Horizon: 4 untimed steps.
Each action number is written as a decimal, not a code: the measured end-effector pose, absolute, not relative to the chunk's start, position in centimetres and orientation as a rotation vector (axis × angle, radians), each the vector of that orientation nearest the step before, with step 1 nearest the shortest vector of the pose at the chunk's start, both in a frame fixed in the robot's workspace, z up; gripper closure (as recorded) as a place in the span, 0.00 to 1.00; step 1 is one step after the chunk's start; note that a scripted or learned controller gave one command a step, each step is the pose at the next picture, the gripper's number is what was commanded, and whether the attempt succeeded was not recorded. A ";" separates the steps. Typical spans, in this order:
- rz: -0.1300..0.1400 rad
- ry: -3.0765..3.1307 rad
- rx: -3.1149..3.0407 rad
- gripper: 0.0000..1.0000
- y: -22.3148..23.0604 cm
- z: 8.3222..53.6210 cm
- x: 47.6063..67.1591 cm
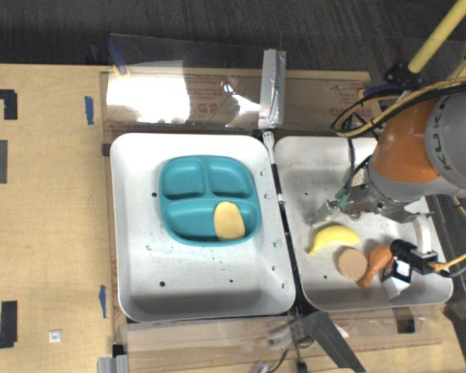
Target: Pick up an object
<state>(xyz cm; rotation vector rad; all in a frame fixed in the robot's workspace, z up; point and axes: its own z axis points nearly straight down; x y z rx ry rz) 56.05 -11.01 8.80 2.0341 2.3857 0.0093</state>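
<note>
The gripper (335, 205) hung low in the right bin (311, 162); whether it was released or clenched, I could not tell. The banana (332, 238) lay just below it, long axis roughly left-right, nothing grasped.

The grey arm with its orange band (419, 150) is cut off by the right edge and hides the shallow white right bin's (311, 286) far right corner. The pincer (338, 203) is too small to read.
</note>
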 end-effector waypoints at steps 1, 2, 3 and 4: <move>0.006 2.265 2.169 0.00 -11.2 8.7 59.9; -0.001 2.524 1.873 0.00 -16.0 10.2 51.4; 0.005 2.585 1.771 0.00 -13.8 8.9 48.2; 0.012 2.577 1.769 1.00 -13.9 10.0 48.4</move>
